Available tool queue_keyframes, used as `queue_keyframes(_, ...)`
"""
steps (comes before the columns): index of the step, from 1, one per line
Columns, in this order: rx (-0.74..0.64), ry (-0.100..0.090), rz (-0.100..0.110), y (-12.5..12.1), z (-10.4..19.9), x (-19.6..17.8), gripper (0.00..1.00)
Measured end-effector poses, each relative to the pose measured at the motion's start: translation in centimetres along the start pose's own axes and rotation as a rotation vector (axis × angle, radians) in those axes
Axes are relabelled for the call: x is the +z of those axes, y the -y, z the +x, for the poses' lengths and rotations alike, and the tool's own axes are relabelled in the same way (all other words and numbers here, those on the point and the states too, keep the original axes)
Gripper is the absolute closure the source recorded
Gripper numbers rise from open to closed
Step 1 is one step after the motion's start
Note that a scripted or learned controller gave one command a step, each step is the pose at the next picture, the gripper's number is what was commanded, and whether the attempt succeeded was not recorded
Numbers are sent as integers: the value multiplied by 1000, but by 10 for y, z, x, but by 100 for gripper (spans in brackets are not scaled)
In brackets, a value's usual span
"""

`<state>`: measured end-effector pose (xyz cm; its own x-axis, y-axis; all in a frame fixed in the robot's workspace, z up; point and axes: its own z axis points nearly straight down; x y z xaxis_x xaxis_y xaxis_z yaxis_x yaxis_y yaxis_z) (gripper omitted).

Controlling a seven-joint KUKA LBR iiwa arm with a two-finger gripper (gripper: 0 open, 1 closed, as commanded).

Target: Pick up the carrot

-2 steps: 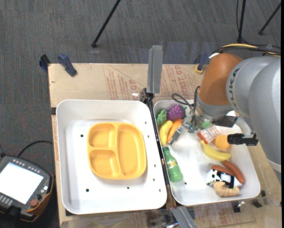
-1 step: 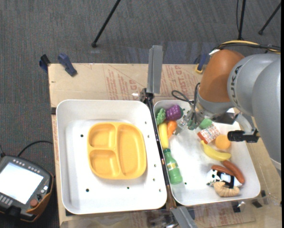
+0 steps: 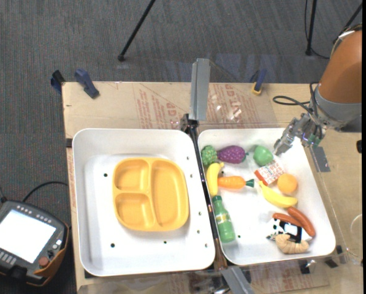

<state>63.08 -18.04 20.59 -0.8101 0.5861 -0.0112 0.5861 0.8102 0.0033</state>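
- at the far left we see a handheld screen device [image 3: 24,242] on the dark carpet, partly cut off by the frame's lower edge.
- the left bin [image 3: 91,164] holds a yellow divided plate [image 3: 151,194].
- both bins sit on a cardboard-covered bench [image 3: 140,106], with blue clamps [image 3: 86,83] at its rear edge and a grey post [image 3: 200,90] between the bins.
- in the right bin [image 3: 314,195], the carrot [image 3: 233,182] lies flat near the left side, orange, with a small green tip pointing right, just beside a yellow banana [image 3: 213,177].
- around it we make out purple grapes [image 3: 231,154], a green bottle [image 3: 223,219], an orange [image 3: 287,184] and sausages [image 3: 296,220]; the item at the bin's lower right is hard to identify.
- the gripper [image 3: 285,144] hangs over the bin's upper right, well apart from the carrot; we cannot tell how wide it stands.
- the arm [image 3: 344,72] is cut off at the right.
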Motion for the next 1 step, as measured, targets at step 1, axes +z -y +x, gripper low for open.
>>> queue_keyframes(1,-3,-8,1,-2,2,4,0)
